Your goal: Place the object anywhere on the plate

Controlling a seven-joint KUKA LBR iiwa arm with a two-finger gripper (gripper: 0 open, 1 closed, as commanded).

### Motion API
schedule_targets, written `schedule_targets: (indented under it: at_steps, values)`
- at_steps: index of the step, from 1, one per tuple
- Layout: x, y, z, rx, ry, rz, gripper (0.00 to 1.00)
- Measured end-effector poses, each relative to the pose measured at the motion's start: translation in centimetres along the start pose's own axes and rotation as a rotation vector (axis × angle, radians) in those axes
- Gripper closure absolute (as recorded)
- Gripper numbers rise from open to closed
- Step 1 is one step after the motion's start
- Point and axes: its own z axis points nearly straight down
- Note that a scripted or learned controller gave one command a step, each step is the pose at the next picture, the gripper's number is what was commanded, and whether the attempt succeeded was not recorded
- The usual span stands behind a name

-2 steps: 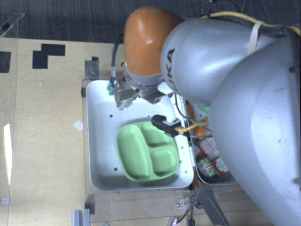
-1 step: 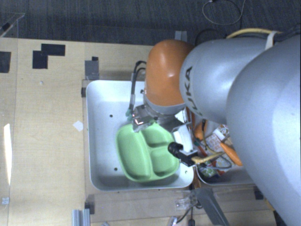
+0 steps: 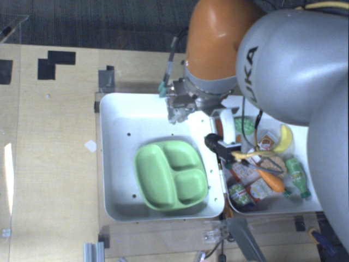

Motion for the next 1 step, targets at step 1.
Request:
schedule_targets:
  at_steps: [1]
  values:
    - [1.63,-7.15,7.15,0.004,0.000,-0.049,1.00]
